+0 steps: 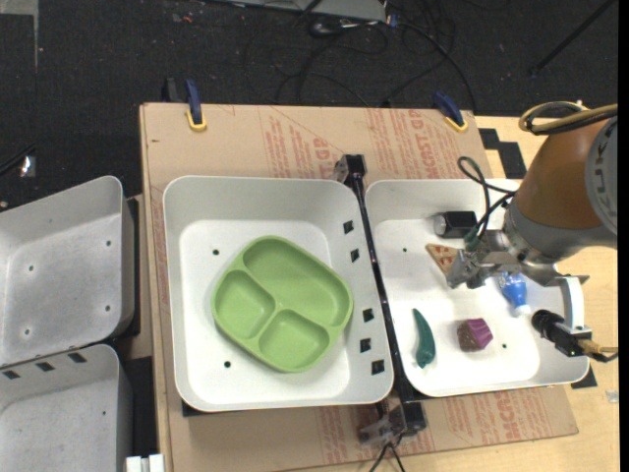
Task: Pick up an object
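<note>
Camera view from above: gripper (470, 269) hangs low in the right bin (405, 203), over an orange wedge-shaped piece (441, 257), with a blue object (513, 291) just beside it. I can't tell its opening from here and see nothing held. Nearby lie a purple lump (475, 334) and a green pepper-like piece (423, 339), while the left bin (187, 264) carries a green divided plate (282, 305); I judge the wedge light, stiff and slick, best pinched across its flat sides.
</note>
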Controlling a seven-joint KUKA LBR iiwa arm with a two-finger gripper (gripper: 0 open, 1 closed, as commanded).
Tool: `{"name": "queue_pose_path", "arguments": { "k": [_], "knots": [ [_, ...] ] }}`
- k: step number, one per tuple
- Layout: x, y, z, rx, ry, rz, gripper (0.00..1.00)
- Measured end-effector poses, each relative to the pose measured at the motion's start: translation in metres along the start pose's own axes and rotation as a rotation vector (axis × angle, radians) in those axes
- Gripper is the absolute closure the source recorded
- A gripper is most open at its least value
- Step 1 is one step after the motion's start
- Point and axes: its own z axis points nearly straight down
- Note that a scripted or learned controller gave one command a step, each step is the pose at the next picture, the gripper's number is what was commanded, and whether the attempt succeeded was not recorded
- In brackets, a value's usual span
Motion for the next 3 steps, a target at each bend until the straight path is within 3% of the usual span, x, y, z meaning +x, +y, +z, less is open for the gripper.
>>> {"name": "queue_pose_path", "arguments": {
  "k": [2,3],
  "knots": [
    [-0.010,0.006,-0.102,-0.003,-0.001,-0.003,1.00],
    [0.050,0.012,-0.106,0.002,0.002,-0.009,1.00]
  ]
}}
